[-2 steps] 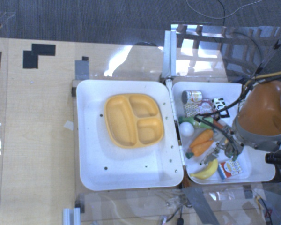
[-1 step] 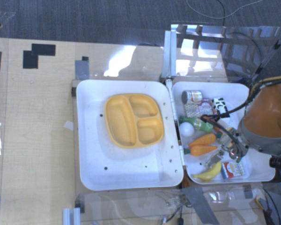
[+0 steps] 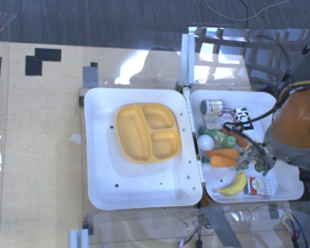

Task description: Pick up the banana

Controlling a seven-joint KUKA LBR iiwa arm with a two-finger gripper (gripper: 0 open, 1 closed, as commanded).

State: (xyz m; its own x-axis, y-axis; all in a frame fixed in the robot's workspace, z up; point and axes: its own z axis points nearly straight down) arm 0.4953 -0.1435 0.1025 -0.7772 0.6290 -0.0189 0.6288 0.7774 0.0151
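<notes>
Banana [image 3: 233, 185]: a short, curved yellow fruit lying flat on the floor of the right bin [image 3: 292, 192], close to that bin's near wall. Its skin is a clear yellow with a darker tip at the lower left end; the curve opens upward in the view, and the upper right end rises toward the gripper. It rests free on the white floor, with nothing clasping it.

Just to the right of the banana lies a small carton [image 3: 259, 186] printed in red, white and green. Beyond the banana, toward the middle of the bin, two orange carrots [image 3: 222, 157] lie side by side, with a white egg [image 3: 205, 142] and a green bottle [image 3: 220, 137] next to them. At the far end of the bin stands a metal can [image 3: 212, 106] on its side, a patterned packet [image 3: 212, 121] beneath it, and a small black-and-white object [image 3: 242, 114] to its right.

Gripper [image 3: 253, 161]: positioned above the right bin, just up and right of the banana's upper end and beside the carrots. Whether the jaws are wide or narrow cannot be told at this resolution; no object is seen between them. The grey arm with its orange band [image 3: 298, 122] enters from the right.

Left bin [image 3: 98, 138]: contains a yellow divided plate [image 3: 147, 132] with three compartments, set near the centre.
</notes>
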